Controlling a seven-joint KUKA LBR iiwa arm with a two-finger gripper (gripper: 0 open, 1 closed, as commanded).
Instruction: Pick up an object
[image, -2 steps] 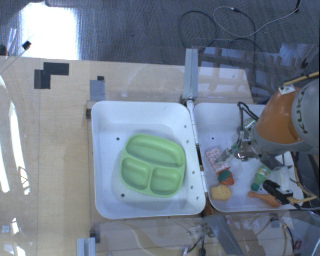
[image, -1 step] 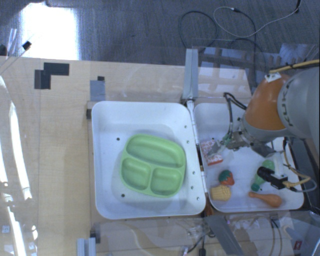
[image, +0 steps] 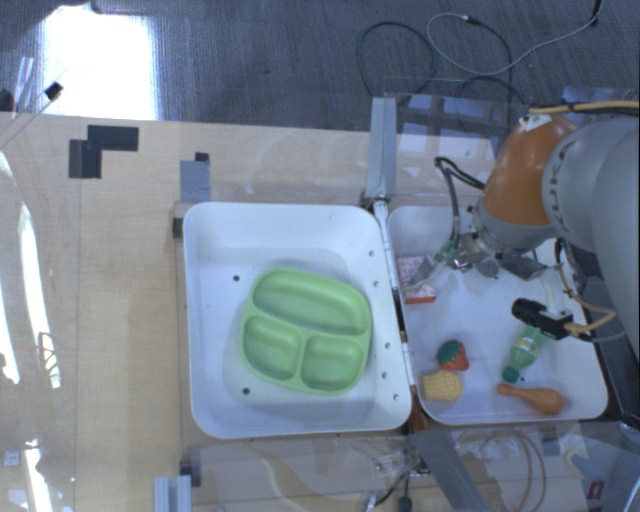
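Reaching in over the right bin (image: 598, 395), with the grey arm (image: 598, 190) and its orange band (image: 520, 175) covering the far right corner of that bin. Hanging low over the far part of the right bin, the gripper (image: 462, 252), just above the white floor; whether the claw is wide, narrow or holding anything, cannot tell, since the metal parts blur together there. Lying just to the left of the gripper, against the left wall of the right bin, a small flat packet (image: 413, 277) with pink and red print, apart from the claw as far as can be seen. Sitting nearer the front of the right bin, a red and green strawberry toy (image: 452, 353), and touching or almost touching it on the near side, a yellow lumpy toy (image: 441, 386). Lying to the right of the strawberry toy, a green bottle (image: 522, 352), tilted, with its cap end toward the front wall of the right bin. Resting along the front wall of the right bin, just beside the bottle's cap, an orange pear-shaped toy (image: 533, 398). Standing to the left of the right bin, wall to wall with it, the left bin (image: 205, 300), holding a green divided plate (image: 306, 330) with three compartments.
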